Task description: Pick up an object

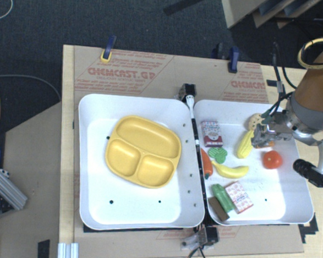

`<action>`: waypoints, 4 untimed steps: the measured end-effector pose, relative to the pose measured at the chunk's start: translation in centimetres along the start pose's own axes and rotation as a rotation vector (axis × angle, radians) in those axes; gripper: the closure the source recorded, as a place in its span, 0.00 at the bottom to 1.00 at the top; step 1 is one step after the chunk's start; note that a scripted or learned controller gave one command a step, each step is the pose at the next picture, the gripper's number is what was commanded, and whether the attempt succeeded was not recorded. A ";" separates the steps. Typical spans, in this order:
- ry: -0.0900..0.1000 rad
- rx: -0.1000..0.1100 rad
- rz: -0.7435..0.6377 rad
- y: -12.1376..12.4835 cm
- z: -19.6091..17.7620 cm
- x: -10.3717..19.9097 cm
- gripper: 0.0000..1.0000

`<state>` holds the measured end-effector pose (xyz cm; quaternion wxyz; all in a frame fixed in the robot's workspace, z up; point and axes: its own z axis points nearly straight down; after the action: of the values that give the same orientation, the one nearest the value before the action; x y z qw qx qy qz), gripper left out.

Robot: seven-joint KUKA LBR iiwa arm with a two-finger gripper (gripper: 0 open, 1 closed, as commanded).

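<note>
In the right bin [296,215] lie several small toys. A yellow oblong toy [244,145] stands slanted near the bin's middle, and a red tomato [272,159] sits to its right. My gripper [262,136] hangs low between them, just above and right of the yellow toy's upper end. A yellow banana [231,170] lies below, with a green leafy piece [218,154] and an orange carrot [206,163] beside it. A red and white box [211,133] lies at the bin's left. A pale holed piece [254,121] shows just behind the gripper.
A patterned red box [238,196], a green stick [221,195] and a brown block [221,207] lie at the right bin's front. The left bin [93,165] bears a yellow divided plate [143,151]. A black part of the arm [312,172] overhangs the right bin's right side.
</note>
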<state>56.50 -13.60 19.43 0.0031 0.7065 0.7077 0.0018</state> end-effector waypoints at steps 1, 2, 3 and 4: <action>0.000 0.001 0.000 0.2 -3.3 0.0 1.00; 0.003 0.007 -0.003 0.8 -2.7 4.4 1.00; 0.002 0.006 -0.001 1.9 -2.0 6.6 1.00; 0.001 0.003 0.001 2.0 -3.6 5.6 1.00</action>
<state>58.47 -7.94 23.01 0.0017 0.7070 0.7072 0.0010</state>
